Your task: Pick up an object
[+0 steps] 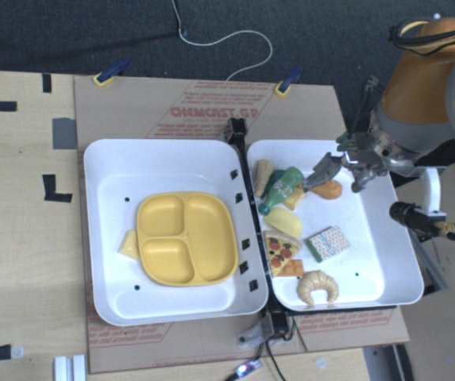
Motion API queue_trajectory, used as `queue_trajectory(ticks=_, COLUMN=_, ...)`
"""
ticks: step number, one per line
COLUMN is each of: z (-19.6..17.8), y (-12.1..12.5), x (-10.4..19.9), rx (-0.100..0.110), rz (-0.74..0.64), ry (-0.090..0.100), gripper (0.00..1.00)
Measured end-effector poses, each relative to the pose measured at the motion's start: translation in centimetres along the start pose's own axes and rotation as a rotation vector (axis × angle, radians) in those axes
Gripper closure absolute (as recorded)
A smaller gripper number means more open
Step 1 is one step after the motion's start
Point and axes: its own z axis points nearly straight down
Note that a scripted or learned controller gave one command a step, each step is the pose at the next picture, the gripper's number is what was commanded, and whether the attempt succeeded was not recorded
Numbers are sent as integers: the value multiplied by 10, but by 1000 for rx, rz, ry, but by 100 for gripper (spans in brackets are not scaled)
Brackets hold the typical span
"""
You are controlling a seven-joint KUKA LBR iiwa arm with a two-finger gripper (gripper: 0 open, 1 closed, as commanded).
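Observation:
My gripper (342, 176) hangs over the back of the right bin (386, 248), its two dark fingers spread apart, open with nothing between them. A small orange piece (329, 190) lies on the bin floor just below the left finger (321, 171). To its left are a green packet (283, 186) and a yellow piece (284, 223). Further forward sit a patterned box (328, 242), a pizza slice (279, 252) and a croissant (318, 286).
The left bin (108, 213) holds a yellow divided plate (186, 238) and a pale yellow wedge (127, 244) beside it. A black divider (247, 205) runs between the bins. A cable (227, 42) lies on the dark cloth behind the bench.

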Motion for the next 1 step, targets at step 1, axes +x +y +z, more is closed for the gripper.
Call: queue_trajectory(ticks=1, z=-7, y=2, x=0, rx=-12, rz=-3, ry=-1, gripper=0)
